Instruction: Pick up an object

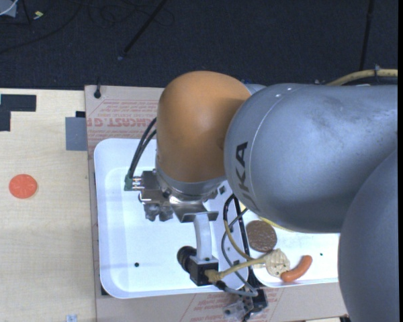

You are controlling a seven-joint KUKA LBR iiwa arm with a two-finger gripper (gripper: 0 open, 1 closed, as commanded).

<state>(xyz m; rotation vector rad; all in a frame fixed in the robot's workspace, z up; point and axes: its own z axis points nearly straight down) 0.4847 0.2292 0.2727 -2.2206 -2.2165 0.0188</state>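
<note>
My gripper (158,208) hangs under the orange wrist band over the middle of the white bin (121,247), its grey metal body just above the bin floor. Nothing shows between its tips from this angle. In the bin's near right part lie a brown round disc (261,235), a pale lumpy piece (277,263) just in front of it, and an orange sausage-shaped thing (297,269) beside that. All three lie to the right of the gripper and apart from it. The large grey arm hides the bin's right half.
A small dark speck (136,265) sits on the bin floor at the near left. Left of the bin, the wooden bench (40,233) carries an orange dot (23,186) and black marks. Cardboard (121,116) lies under the bin's far edge.
</note>
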